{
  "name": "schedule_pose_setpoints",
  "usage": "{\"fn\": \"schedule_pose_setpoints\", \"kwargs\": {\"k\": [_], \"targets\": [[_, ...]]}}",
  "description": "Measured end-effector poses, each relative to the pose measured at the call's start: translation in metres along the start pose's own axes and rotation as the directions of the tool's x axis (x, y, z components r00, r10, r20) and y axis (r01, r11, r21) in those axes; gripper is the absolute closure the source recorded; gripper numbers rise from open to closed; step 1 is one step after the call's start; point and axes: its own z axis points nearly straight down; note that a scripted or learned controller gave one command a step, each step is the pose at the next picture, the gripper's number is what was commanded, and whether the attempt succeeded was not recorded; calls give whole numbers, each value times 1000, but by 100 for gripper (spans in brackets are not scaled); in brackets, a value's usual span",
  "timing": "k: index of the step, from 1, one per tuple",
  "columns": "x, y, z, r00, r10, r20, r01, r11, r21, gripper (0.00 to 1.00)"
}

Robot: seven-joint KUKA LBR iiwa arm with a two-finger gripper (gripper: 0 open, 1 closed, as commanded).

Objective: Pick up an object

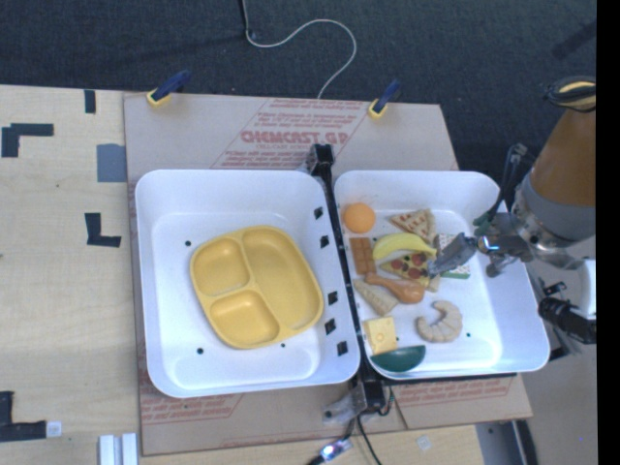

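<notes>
The right bin holds a heap of toy food: an orange ball, a pizza slice, a yellow banana, a brown drumstick, a shrimp, a cheese cube and a dark green piece. My gripper reaches in from the right and sits low over the right end of the banana, next to the pizza slice. It hides part of the pile beneath it. I see nothing lifted off the bin floor.
The left bin holds a yellow divided plate. A black divider runs between the bins. The arm's orange band and grey wrist stand over the right bin's right rim. A white cable lies behind the bins.
</notes>
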Motion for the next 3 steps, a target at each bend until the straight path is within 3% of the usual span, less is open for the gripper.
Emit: {"fn": "schedule_pose_setpoints", "kwargs": {"k": [1, 2, 3], "targets": [[0, 2, -7, 1000, -3, 2, 4, 1000, -13, 0], [10, -1, 53, 1000, -4, 1, 4, 1000, -8, 0], [1, -2, 103, 1000, -3, 1, 3, 1000, -8, 0]]}}
